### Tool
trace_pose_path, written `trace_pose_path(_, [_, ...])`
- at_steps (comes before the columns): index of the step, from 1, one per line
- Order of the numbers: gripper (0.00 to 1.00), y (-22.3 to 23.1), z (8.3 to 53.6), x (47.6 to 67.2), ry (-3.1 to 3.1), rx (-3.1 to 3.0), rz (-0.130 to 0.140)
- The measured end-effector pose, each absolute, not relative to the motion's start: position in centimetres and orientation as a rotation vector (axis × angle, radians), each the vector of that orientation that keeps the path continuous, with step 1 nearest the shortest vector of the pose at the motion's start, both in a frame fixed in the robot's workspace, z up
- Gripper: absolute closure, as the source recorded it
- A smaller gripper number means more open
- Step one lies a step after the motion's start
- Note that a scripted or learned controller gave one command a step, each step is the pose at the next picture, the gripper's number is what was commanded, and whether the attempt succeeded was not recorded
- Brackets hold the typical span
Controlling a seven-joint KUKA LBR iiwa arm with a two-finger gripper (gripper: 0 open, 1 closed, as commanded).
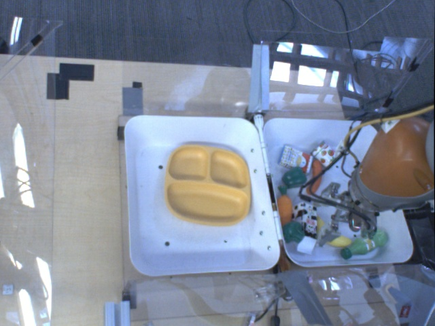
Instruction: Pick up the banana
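The banana is a small yellow toy lying near the front edge of the right bin. My gripper hangs over the right bin, just above and behind the banana, with its metal parts partly covering it. The arm's orange band rises behind the gripper on the right. From this slant I cannot make out whether anything is gripped.
The right bin also holds a carrot, two dark green toys, a cow-patterned item, a small carton and a green toy beside the banana. The left bin bears a yellow three-compartment tray.
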State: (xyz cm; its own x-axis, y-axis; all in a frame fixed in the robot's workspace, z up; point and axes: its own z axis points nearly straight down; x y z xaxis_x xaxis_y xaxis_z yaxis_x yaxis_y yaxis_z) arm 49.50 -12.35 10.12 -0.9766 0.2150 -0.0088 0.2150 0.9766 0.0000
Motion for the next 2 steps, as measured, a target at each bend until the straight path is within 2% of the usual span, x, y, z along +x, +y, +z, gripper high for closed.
trace_pose_path(1, [0.00, -20.8, 9.0, 49.1, 3.108, 0.330, -0.008])
trace_pose_path(2, [1.00, -20.7, 10.2, 49.4, 3.102, 0.334, -0.005])
